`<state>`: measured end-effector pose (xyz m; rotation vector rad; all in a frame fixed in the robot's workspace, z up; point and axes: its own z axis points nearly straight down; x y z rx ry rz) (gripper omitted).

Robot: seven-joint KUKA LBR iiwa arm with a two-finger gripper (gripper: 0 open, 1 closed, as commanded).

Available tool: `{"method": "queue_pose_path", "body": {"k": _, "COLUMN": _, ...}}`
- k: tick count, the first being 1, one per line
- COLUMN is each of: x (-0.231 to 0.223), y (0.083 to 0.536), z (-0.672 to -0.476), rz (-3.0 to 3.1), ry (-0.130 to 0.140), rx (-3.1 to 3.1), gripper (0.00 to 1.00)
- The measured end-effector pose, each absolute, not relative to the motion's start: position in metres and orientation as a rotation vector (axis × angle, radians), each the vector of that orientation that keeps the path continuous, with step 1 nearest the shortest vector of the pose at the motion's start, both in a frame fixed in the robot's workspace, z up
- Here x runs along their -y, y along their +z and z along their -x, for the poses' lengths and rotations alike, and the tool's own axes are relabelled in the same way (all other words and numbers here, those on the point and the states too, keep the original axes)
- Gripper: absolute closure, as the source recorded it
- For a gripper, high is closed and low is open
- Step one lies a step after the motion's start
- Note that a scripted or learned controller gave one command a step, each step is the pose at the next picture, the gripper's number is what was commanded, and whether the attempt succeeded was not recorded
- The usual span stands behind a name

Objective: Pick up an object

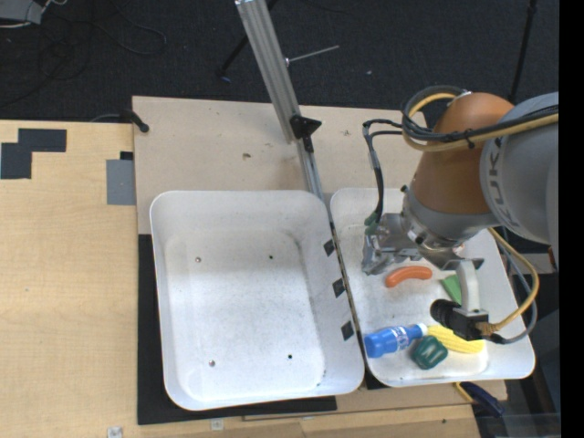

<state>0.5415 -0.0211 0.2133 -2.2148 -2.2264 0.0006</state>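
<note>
pincer [376, 255] low in right bin | blue bottle [394, 339] lies left-right

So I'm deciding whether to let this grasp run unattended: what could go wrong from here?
The gripper is low in the right bin, close to the divider, so it could scrape the wall. The orange piece lies just beside it and may get nudged rather than grasped. The blue bottle, green piece and yellow piece are crowded together, so a try there could shove a neighbour.
</note>
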Motion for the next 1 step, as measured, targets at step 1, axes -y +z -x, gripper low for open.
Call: {"method": "queue_pose_path", "body": {"k": 1, "x": -0.0243, "y": 0.2074, "z": -0.567, "rz": 2.215, "ry": 0.001, "rx": 2.224, "gripper": 1.0}}
